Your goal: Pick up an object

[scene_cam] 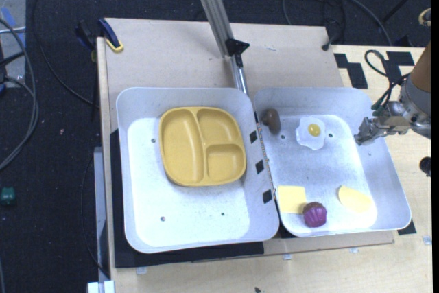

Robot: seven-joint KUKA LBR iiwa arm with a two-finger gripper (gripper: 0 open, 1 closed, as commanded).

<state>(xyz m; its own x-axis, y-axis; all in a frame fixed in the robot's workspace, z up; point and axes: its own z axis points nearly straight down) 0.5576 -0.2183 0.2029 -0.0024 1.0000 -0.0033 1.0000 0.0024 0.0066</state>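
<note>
Nearest grab looks like the fried egg (313, 133) just left of the gripper (362, 134), with the brown piece (271, 120) farther left, so I'd come straight down centered, though gripper state I honestly can't tell.

fried egg (312, 133), cheese (291, 199), grapes (315, 215) lie flat.

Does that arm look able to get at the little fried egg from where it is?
Probably yes. The end effector sits at the right bin's edge, the fried egg lies just beside it, and nothing stands between them.
</note>
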